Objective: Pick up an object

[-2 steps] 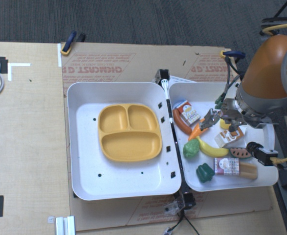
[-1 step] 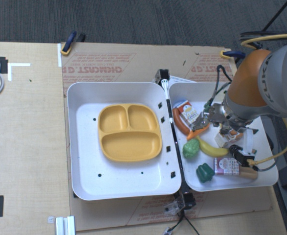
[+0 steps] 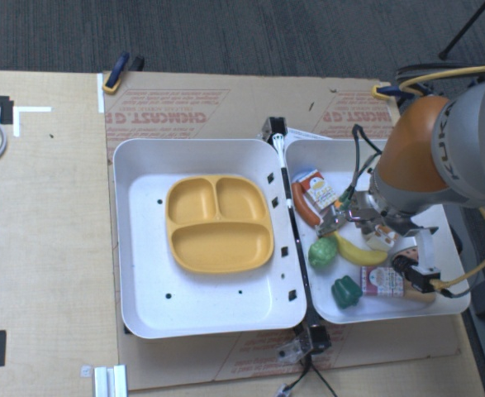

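The flat brown cardboard sheet [image 3: 176,106] under the bins has red print, upside down from here, and it looks like "CHEMCAST GP". The grey robot arm [image 3: 473,151] shows "KU" in dark letters. The small carton labels are too tiny to read.

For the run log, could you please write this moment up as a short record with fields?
left bin: holds a yellow divided tray
right bin: orange carton, green round fruit, banana, green pepper, pink packet
gripper: low over the right bin, beside the carton
grasp: nothing seen between the fingers
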`<state>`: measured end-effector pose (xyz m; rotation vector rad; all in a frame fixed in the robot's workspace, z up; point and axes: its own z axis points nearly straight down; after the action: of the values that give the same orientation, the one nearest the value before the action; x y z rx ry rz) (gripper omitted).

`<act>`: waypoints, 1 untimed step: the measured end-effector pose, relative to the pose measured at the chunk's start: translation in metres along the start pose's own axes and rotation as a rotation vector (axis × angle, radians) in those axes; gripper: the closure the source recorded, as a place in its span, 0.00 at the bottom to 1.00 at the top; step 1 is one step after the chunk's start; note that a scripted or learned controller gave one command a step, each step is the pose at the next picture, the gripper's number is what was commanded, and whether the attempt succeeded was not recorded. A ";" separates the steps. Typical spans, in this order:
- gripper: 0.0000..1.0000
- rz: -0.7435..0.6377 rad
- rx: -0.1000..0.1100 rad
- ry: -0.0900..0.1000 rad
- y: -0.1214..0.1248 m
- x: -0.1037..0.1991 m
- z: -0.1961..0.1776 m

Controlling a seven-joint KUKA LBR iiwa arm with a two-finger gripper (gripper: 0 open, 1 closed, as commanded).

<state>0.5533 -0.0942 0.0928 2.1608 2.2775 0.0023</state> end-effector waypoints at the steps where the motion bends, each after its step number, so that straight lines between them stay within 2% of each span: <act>1: 1.00 0.003 -0.002 0.000 0.001 0.000 -0.010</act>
<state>0.5541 -0.0945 0.1026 2.1628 2.2737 0.0036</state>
